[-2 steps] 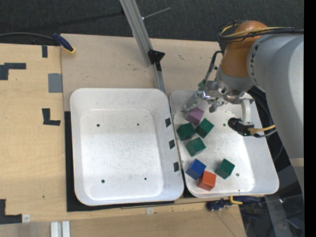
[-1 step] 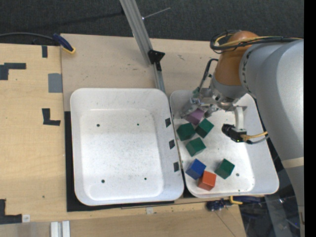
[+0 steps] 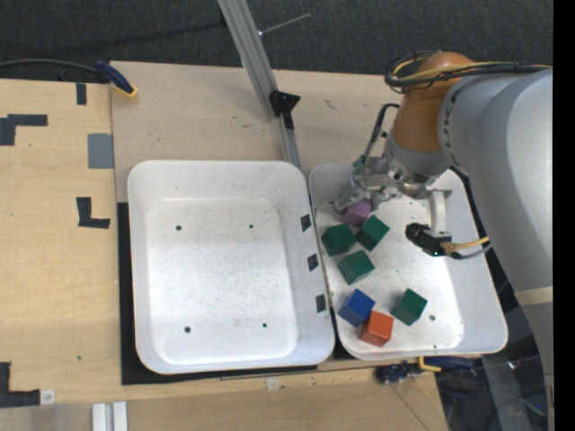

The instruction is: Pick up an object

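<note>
Worktop [image 3: 54,268]: pale wood grain, fills left and upper frame; dark tape marks along left side.

Arm [image 3: 503,169]: smooth grey shell, enters from right edge, orange band [image 3: 422,124] above wrist at upper right of frame. Black cables loop over it.

Left bin [image 3: 216,268]: shallow, white, rounded corners, centre-left of frame; a few small dark dots on its floor.

Right bin [image 3: 476,321]: same shallow white form, centre-right, touching the left bin's edge. Holds all the blocks.

Metal rail [image 3: 247,39]: grey, runs diagonally from top centre down to the gap between bins.

Pincer [image 3: 373,187]: low in upper part of right bin, just above a purple block [image 3: 358,212]. Spread of fingers cannot be told; whether it touches the purple block cannot be told either.

Blocks, small cubes, matte: four green blocks — three clustered mid-bin [image 3: 339,238], [image 3: 373,232], [image 3: 357,265], just below the purple one; a fourth [image 3: 411,305] lower right. Blue block [image 3: 357,306] and orange block [image 3: 377,328] touching, at lower part of bin.

No readable writing anywhere.
</note>
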